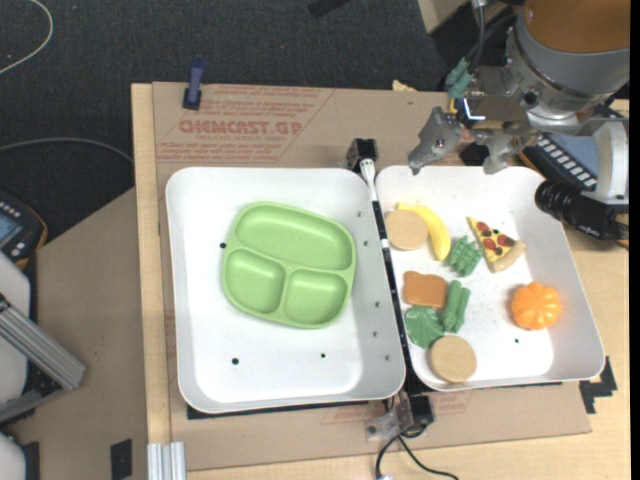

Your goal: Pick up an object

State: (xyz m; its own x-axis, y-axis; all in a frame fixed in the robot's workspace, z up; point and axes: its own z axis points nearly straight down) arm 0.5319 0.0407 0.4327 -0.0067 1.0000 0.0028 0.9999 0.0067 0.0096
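Note:
My gripper [462, 154] hangs over the far edge of the right bin [575, 353], open, with nothing between its fingers. Below it in that bin lie a yellow banana [436, 230], a round tan biscuit [406, 230], a pizza slice [497, 245], a small green leafy piece [463, 256], a brown toast slice [425, 289], a green pickle [456, 305], a green lettuce piece [422, 325], a second tan disc [453, 358] and an orange pumpkin [536, 306]. The banana and the biscuit are nearest to the gripper.
The left bin [200, 358] holds a green divided plate [288, 265]. A black clamp [362, 152] sits at the far end of the seam between the bins. A blue clip [193, 85] lies on the cardboard behind the left bin.

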